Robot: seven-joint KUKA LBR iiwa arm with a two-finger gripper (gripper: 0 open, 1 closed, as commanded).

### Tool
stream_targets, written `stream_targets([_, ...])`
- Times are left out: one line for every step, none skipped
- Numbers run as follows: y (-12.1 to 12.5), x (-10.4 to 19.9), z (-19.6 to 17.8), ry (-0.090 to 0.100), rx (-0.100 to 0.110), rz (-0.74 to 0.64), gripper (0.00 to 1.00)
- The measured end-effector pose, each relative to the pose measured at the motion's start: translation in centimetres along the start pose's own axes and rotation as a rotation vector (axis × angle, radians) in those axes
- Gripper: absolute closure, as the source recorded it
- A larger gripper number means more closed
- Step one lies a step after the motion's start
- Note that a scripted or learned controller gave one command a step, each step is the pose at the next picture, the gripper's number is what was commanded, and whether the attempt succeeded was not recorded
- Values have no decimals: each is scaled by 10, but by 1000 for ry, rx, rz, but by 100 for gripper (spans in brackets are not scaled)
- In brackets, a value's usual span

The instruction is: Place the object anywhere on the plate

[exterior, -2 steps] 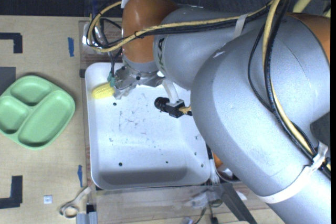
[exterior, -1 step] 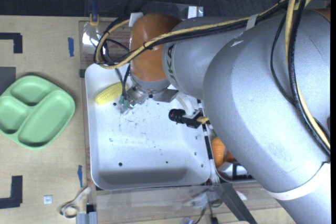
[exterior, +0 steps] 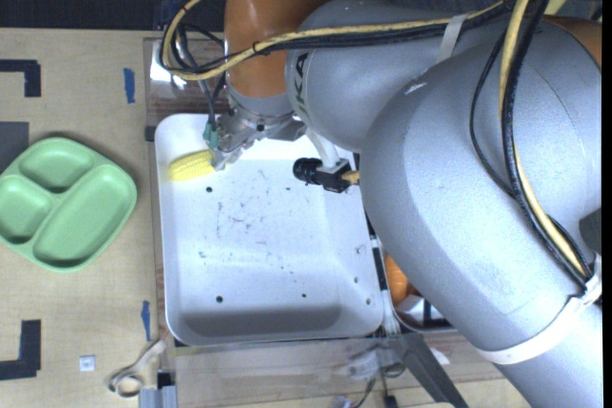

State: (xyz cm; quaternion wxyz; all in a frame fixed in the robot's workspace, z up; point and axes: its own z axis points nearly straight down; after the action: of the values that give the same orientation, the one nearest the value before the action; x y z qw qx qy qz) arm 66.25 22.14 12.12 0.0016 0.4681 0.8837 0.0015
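Observation:
A small yellow object [exterior: 190, 167], shaped like a piece of corn, lies in the far left corner of the white bin [exterior: 273, 248]. My gripper [exterior: 218, 148] reaches down just to its right, its tip at the object's right end. The view does not show whether it grips the object. The green plate [exterior: 84, 205], divided into three compartments, rests on the wooden bench left of the bin, well apart from the gripper.
The grey arm covers the right side of the view and most of the second bin, where a bit of something orange [exterior: 396, 282] peeks out. Blue tape marks [exterior: 128, 83] and black markings [exterior: 27, 76] lie on the bench around the plate.

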Motion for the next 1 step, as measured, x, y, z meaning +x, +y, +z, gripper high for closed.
stream_targets([-61, 35, 0, 3, 3, -161, 100])
